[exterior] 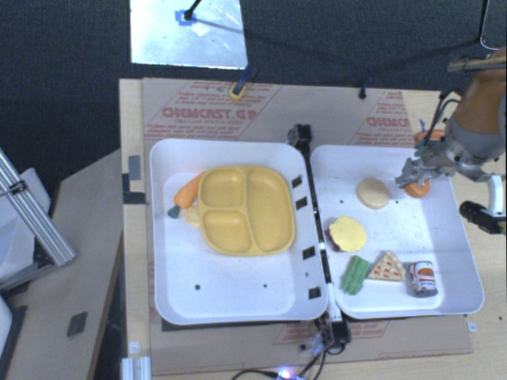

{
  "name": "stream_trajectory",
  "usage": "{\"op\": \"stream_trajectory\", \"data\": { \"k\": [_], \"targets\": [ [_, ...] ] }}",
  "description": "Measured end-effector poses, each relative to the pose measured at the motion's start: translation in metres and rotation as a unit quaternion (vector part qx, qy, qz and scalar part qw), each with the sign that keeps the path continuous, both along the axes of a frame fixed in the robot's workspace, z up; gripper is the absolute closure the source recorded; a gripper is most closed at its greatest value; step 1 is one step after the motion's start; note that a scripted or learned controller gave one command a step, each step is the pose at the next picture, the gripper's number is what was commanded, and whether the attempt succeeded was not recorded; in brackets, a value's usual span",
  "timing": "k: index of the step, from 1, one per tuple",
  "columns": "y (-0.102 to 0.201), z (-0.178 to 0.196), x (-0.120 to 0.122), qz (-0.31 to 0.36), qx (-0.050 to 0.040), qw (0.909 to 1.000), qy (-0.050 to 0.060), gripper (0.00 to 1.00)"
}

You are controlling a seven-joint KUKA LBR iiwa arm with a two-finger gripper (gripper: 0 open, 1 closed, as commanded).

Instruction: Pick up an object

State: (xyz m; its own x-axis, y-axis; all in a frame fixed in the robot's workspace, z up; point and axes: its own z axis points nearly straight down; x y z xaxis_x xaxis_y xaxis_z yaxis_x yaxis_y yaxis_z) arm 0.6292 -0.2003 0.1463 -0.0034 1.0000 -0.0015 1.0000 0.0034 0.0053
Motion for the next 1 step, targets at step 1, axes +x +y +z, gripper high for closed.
{"op": "stream_trajectory", "data": {
  "k": [1],
  "targets": [
    [-0.0013,0.0643,-0.0017,0.000,-0.0003,1.0000,-0.001,1.00]
  ]
}}
